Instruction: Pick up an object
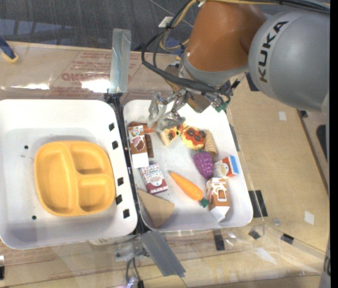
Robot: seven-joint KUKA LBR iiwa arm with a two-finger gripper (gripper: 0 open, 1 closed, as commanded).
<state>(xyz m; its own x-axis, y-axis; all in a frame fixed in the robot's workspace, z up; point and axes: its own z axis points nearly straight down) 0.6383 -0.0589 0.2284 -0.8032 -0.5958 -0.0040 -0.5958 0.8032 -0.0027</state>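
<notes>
My gripper (164, 116) hangs over the back left part of the right bin (241, 188), its metal fingers (156, 109) spread apart just above a small pale toy (169, 134). Nothing sits between the fingers. Below them lie a pizza-slice toy (193, 137), purple grapes (204, 164), an orange carrot (187, 186), a brown chocolate bar (138, 141), a small carton (153, 179), another carton (218, 195), a red and blue packet (230, 165) and a tan wedge (157, 209).
The left bin (1, 161) holds a yellow divided tray (73, 176). A grey clamp strip (120, 62) stands at the back between the bins. The arm's orange band (223, 32) and grey body loom over the right bin's back edge.
</notes>
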